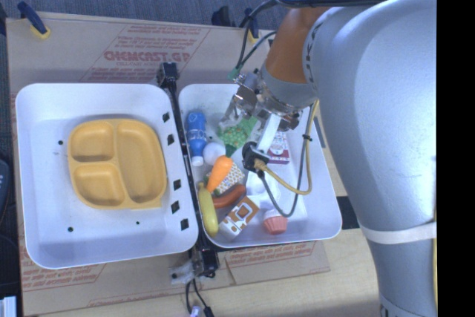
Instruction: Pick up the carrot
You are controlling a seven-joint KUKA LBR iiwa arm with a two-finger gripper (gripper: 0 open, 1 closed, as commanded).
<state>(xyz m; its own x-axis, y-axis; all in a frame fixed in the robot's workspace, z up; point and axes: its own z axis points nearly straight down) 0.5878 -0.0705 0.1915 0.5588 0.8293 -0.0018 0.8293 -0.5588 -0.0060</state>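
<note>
The carrot [220, 173] lies in the right bin [320, 213], near its left wall, tilted against a heap of toy foods. A banana [208, 211] sits just below it, a sausage [229, 195] at its lower end, a blue bottle [196, 131] above. The left bin [30, 159] holds a yellow tray [117, 162], likely the sorting target. The arm hangs over the right bin's upper middle, so the claw [251, 109] is above a green item [236, 134], apart from the carrot. Cables and the wrist obscure the claw; its opening cannot be determined. Nothing is visibly gripped. The crowded heap probably makes a clean approach difficult.
</note>
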